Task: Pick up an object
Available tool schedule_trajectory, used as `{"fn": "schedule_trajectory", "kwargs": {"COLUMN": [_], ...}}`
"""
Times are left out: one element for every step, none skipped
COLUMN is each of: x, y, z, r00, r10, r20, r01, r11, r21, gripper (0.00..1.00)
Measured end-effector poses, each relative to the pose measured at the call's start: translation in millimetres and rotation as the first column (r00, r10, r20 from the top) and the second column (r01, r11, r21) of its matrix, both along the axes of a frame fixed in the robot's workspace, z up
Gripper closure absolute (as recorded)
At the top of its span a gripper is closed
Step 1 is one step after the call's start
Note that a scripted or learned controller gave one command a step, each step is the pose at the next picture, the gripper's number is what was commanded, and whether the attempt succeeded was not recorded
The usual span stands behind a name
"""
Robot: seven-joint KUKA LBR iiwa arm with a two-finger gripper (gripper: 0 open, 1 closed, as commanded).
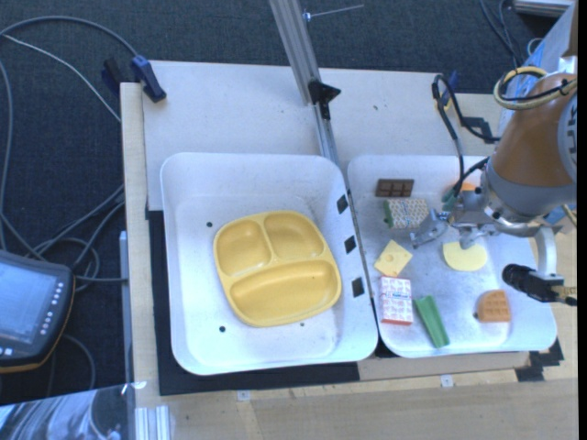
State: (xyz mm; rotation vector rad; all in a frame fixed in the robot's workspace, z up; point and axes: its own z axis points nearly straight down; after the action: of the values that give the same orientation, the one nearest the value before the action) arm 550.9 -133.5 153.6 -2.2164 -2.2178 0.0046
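From my station, the arm (541, 145) runs off the right edge, so its upper links are cut away. Its wrist covers part of the right bin (459, 345) and most of a small orange item (467, 189). I cannot resolve the gripper (447, 234) finger spacing. The pendant screen (27, 312) is cropped at left.

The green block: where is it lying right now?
The green rectangular block lies tilted near the front edge of the right white bin, just right of the red-and-white carton and left of the orange waffle-like piece.
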Motion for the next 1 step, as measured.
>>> {"fn": "schedule_trajectory", "kwargs": {"x": [3.9], "y": [9.9], "z": [-55.3], "r00": [1.000], "r10": [0.000], "r20": [0.002], "r01": [0.000], "r11": [1.000], "r21": [0.002], "gripper": [0.00]}}
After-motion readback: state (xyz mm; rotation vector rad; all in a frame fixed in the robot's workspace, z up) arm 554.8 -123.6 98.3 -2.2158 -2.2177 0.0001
